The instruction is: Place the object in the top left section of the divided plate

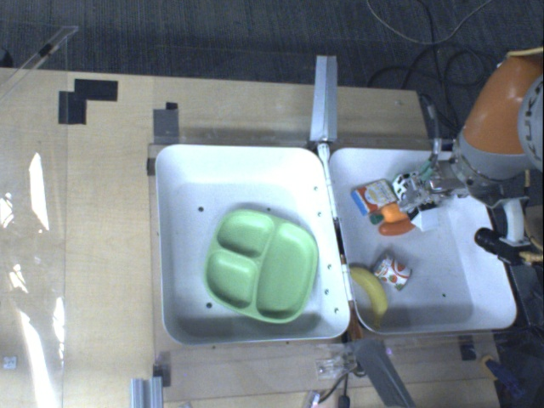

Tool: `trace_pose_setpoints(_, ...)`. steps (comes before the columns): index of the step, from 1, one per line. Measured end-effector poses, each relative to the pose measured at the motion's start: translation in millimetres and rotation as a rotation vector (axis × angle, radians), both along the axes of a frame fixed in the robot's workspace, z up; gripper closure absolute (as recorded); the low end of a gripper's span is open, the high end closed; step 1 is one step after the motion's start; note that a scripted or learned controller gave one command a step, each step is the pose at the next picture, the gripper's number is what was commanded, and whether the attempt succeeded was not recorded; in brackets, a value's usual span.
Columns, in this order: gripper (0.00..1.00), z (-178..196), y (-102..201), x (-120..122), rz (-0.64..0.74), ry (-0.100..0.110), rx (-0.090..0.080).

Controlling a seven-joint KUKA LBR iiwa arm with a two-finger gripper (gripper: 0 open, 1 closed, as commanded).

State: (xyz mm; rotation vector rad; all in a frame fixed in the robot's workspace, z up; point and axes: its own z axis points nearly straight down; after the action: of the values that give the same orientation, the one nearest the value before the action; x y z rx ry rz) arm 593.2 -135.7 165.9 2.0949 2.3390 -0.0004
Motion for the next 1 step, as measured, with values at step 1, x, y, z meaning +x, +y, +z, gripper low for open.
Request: trace_pose_setpoints(1,1.0,40.9,15.8,-79.2,0.043,0.0,0.001)
